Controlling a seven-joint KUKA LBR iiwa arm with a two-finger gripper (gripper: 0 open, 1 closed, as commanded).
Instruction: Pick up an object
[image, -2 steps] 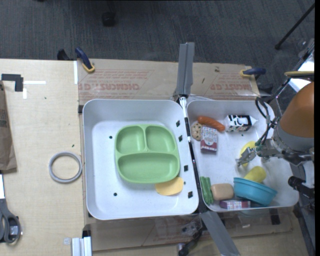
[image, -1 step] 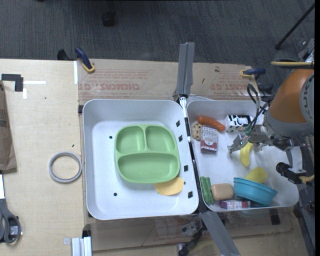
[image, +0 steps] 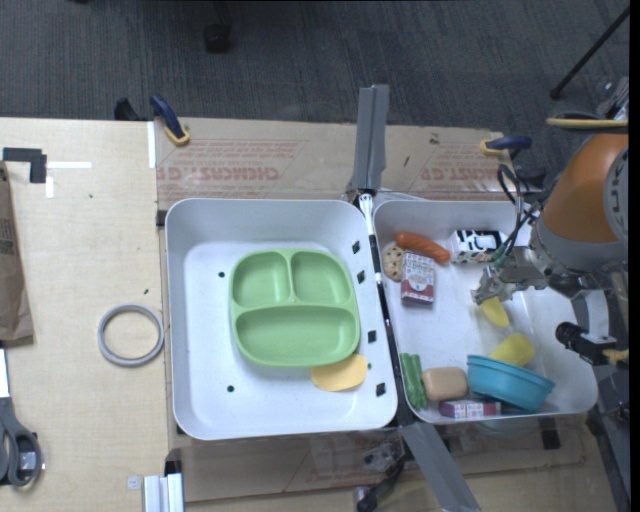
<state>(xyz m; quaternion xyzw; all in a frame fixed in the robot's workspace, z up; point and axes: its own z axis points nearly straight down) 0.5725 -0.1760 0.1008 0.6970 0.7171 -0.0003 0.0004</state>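
Claw (image: 490, 290) of grey metal hovers above a smooth yellow wedge (image: 495, 313).

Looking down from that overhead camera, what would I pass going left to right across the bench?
Grey ring → green divided plate in the left bin → cookie → red packet → black-and-white toy → gripper → orange-banded arm.

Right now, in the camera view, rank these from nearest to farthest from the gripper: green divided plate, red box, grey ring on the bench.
From the gripper:
1. Red box, same right bin, toward its left wall.
2. Green divided plate, in the left bin.
3. Grey ring, on the bench, far left.
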